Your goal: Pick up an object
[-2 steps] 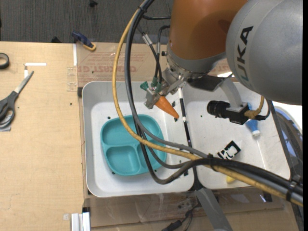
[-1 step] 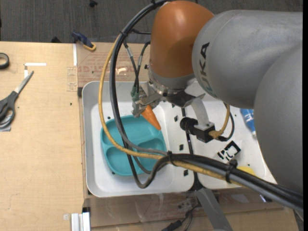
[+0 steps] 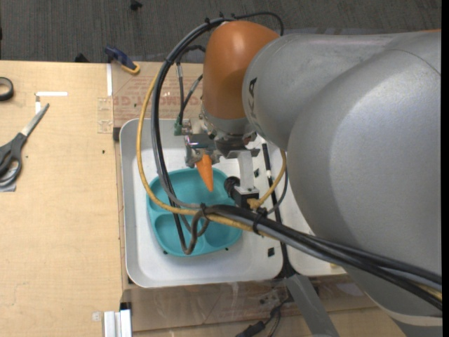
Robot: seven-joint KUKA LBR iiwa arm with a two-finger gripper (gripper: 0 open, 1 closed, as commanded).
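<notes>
The grey arm, with its orange band, is seen reaching in from the right over the left white bin, which rests on the wooden surface. A teal divided tray is seen lying in that bin, crossed by black and yellow cables. The jaws are seen clamped on a small orange carrot, which is held point-down just above the tray's upper part. A pair of scissors is seen lying well apart on the surface at the left.
</notes>
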